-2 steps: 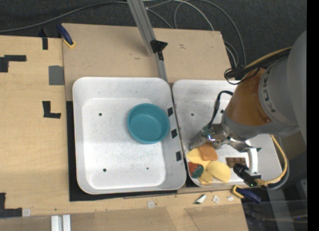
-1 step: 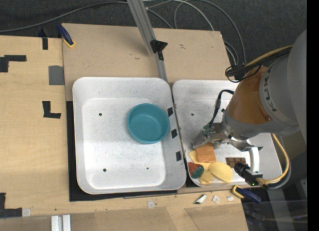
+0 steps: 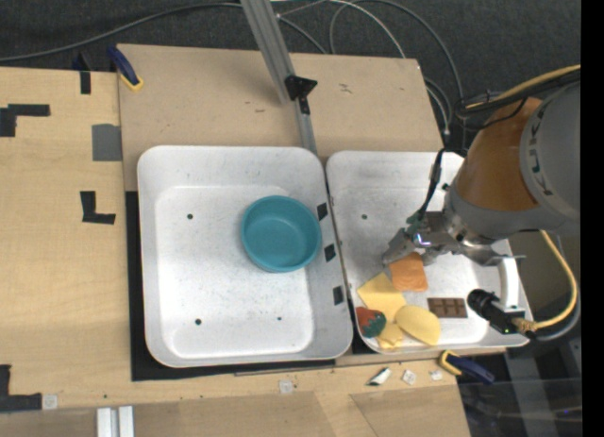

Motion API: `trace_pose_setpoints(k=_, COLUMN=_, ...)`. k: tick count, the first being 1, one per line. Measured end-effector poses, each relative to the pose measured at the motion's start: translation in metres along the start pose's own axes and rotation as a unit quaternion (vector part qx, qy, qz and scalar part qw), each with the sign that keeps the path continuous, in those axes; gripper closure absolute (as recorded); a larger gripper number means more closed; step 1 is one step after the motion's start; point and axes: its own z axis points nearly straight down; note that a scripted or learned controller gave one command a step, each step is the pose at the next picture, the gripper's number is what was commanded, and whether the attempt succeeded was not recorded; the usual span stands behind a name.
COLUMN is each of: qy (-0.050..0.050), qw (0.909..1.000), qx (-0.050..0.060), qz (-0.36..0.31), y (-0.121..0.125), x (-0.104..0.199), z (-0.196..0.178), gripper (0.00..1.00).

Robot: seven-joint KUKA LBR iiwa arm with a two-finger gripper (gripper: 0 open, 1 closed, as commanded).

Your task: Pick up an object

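Note:
My gripper (image 3: 408, 247) reaches down into the right bin (image 3: 368, 190), its tips just above an orange block (image 3: 409, 275). Beside that block lie a yellow wedge (image 3: 377, 289), a yellow rounded piece (image 3: 418, 324), a small red and teal object (image 3: 371, 321) and a brown chocolate-like bar (image 3: 447, 308). I cannot see anything held between the fingers. A teal bowl (image 3: 279, 233) sits in the left bin (image 3: 179, 237), right of its middle.
A metal pole (image 3: 274, 43) slants down from the top to the gap between the bins. Cables (image 3: 377, 20) loop behind the right bin. The arm's orange band (image 3: 491, 166) and grey body cover the right bin's far right side. Small clips lie on the bench's front edge (image 3: 396, 376).

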Motion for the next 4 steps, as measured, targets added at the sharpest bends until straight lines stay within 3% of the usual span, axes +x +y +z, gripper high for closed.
trace_pose_setpoints(k=1, qy=0.0, qw=1.0, qx=0.002, qz=0.0, y=0.0, x=0.0, z=-0.05, gripper=1.0)
trace_pose_setpoints(k=4, qy=0.001, qw=1.0, qx=0.003, qz=-0.004, y=0.031, x=0.168, z=-0.052, gripper=1.0)
